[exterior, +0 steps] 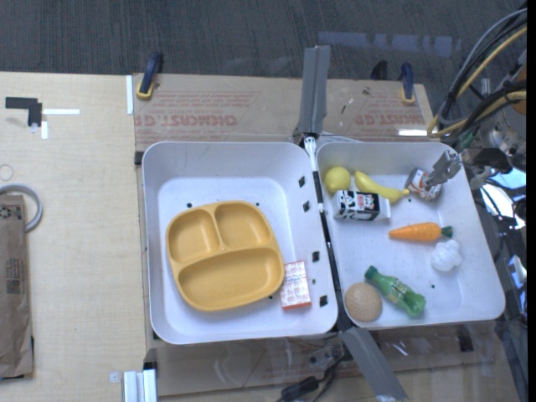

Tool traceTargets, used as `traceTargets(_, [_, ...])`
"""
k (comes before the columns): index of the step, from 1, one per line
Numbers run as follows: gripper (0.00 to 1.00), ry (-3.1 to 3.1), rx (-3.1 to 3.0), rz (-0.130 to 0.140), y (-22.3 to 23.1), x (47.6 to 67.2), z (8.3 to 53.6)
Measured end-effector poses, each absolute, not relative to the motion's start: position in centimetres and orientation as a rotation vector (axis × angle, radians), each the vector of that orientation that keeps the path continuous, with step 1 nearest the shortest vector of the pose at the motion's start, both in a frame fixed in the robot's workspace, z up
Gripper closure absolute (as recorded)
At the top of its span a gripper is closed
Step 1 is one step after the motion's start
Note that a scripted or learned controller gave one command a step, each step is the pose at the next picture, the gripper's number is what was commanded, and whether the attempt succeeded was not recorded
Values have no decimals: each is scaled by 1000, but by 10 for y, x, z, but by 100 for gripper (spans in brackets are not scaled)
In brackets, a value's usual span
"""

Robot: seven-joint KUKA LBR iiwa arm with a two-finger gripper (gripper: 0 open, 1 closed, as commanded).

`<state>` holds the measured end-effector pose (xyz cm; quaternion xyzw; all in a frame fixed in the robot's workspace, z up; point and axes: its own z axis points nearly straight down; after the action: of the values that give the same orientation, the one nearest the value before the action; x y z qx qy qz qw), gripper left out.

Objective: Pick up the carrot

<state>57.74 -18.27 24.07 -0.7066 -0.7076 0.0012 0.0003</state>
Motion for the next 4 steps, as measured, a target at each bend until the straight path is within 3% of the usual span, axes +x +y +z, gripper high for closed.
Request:
traceTargets(1, [0,-2336,-2101,4,-223,587,180])
traceTargets(2, [100,-2338,-2103,4,-224,587,190])
traceTargets(3, [100,-2271,-2173,3,-223,582,277])
traceTargets(4, [0,-2271,-2172,4,-222,582,277])
